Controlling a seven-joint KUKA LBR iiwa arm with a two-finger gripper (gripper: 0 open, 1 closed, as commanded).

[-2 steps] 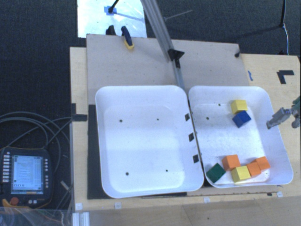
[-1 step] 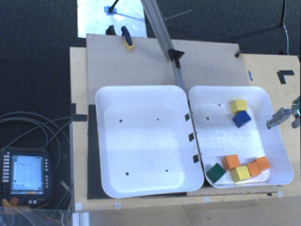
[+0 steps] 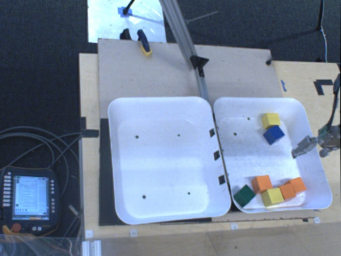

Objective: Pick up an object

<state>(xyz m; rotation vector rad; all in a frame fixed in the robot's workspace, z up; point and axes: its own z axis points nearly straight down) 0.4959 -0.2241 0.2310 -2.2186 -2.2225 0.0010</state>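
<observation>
The right bin (image 3: 250, 113) holds several blocks. A yellow block (image 3: 270, 120) and a blue block (image 3: 273, 135) lie at its upper right. Along the near edge sit a green block (image 3: 244, 195), an orange block (image 3: 261, 183), a second yellow block (image 3: 272, 197) and two more orange blocks (image 3: 292, 188). My gripper (image 3: 305, 146) pokes in from the right edge over the bin's right rim, right of the blue block, with nothing seen held.
The left bin (image 3: 160, 159) lies beside the right one, with black clips along the seam between them. A slanted metal pole (image 3: 181, 31) crosses the back of the bench. A teach pendant (image 3: 29, 199) with cables rests at the left.
</observation>
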